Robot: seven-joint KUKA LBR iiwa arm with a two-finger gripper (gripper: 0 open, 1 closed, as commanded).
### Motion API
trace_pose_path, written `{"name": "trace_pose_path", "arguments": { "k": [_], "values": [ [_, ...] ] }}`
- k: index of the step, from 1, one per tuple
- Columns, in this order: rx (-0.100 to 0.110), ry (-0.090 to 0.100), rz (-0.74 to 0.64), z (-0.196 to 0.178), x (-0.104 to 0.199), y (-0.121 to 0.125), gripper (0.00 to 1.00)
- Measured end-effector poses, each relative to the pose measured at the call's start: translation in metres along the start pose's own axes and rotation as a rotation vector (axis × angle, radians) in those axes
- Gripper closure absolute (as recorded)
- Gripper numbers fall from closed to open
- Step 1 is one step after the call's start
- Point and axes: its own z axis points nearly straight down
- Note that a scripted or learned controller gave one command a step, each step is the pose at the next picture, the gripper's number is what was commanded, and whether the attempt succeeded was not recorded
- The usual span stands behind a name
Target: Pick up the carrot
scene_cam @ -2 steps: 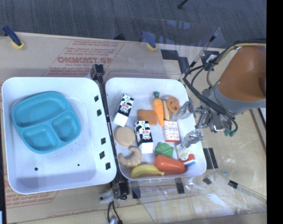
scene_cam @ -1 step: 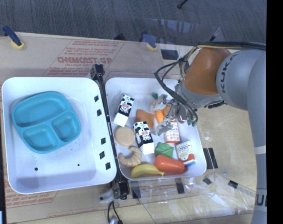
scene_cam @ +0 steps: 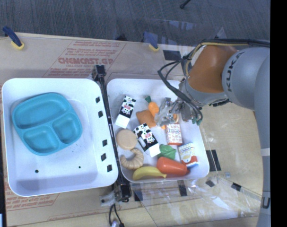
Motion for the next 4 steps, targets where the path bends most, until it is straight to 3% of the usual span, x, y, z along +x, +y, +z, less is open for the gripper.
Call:
{"name": "trace_pose_path", "arguments": {
  "k": [1, 2, 3, 4],
  "values": [
    [-0.003, 0.009, -0.167, 0.013, 0.071, -0.007, 1.0],
    [-0.005, 0.006, -0.585, -0.003, 0.066, -0.006, 1.0],
    [-0.005, 0.006, -0.584, -0.003, 0.066, -0.006, 0.0],
    [-0.005, 0.006, -0.417, 0.013, -0.002, -0.001, 0.0]
  ]
}}
